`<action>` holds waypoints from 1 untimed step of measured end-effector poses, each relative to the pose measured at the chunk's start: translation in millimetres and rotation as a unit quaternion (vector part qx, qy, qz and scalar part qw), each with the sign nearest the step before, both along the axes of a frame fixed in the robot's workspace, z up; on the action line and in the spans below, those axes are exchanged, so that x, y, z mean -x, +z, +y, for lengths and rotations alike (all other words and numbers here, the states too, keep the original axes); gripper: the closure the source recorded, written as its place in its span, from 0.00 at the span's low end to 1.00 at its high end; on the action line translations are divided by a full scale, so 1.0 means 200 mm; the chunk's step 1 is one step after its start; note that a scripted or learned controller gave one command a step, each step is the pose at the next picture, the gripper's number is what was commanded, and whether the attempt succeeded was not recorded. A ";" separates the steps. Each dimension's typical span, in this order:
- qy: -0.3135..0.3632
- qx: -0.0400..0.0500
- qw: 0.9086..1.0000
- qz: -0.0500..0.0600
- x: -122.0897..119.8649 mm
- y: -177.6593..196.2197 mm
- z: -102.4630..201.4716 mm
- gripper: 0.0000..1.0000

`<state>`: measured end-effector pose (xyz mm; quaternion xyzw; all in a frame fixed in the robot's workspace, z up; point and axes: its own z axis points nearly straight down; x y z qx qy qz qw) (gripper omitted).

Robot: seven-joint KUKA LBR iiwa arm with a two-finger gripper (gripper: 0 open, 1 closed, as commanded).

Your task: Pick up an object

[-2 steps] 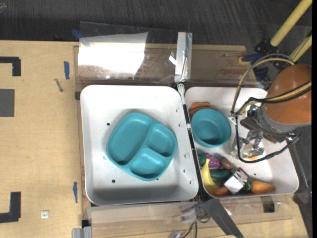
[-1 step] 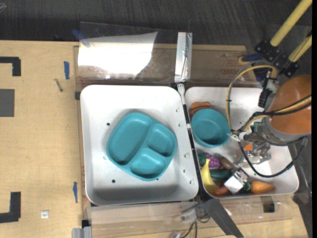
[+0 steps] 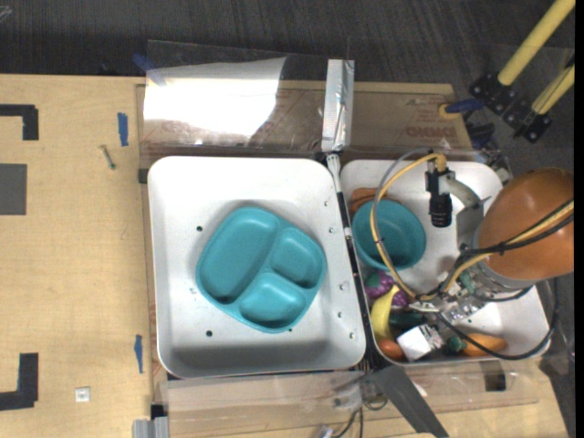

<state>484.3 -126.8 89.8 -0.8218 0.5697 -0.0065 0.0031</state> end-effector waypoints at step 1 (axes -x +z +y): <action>0.175 -0.001 0.985 0.001 0.00 0.00 -0.14 1.00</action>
